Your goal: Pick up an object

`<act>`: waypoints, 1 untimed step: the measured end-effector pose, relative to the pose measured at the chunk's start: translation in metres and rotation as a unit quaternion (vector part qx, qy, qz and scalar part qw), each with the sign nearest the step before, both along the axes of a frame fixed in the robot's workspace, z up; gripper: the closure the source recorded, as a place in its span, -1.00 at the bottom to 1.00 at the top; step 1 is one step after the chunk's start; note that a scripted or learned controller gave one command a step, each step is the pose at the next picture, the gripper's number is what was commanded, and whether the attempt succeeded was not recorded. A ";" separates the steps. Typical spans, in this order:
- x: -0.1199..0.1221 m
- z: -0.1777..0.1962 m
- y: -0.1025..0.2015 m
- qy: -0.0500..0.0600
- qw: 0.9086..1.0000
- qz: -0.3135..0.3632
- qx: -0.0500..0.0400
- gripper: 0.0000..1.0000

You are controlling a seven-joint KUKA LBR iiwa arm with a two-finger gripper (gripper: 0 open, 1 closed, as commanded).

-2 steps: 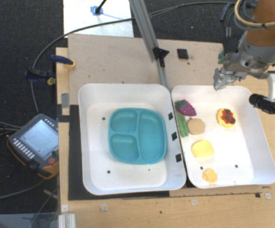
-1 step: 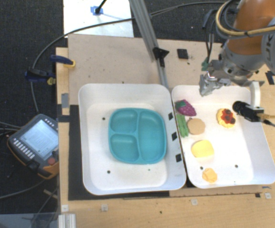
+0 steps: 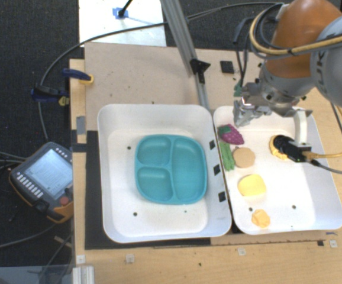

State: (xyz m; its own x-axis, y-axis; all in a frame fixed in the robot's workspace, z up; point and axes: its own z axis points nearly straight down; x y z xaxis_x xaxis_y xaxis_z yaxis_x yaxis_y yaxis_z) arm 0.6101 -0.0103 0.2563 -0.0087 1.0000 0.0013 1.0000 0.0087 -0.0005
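Purple is the colour of the thing nearest the gripper (image 3: 242,116). It is a bunch of toy grapes (image 3: 232,135). In the camera view from above, the grapes lie in the top left corner of the right bin (image 3: 304,188), close to the wall between the two bins. The gripper hangs just above and a bit behind the grapes. It does not look like it touches them. I cannot tell if the gripper is open or shut.

I think the toy grapes are light, maybe soft plastic or rubber. They are bumpy, so they could roll or slip out. The best place to take hold looks like the fat middle of the bunch, across its short side. The bin wall and the green toy pod (image 3: 226,155) are just beside the grapes, so the gripper could bump them on the way down.

Now the count. Two white bins sit side by side. The right bin has five toys: one bunch of purple grapes, one green pod, one round tan cookie (image 3: 244,157) touching the pod, one yellow lump (image 3: 251,186) below the cookie, and one small orange piece (image 3: 260,218) near the front edge. The left bin (image 3: 115,158) has one thing in it, a teal plate (image 3: 171,169) with three parts. The plate is well apart from the gripper.
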 end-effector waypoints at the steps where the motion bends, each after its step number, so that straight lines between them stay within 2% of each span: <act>1: -0.021 0.002 0.051 0.000 1.000 0.001 0.001 1.00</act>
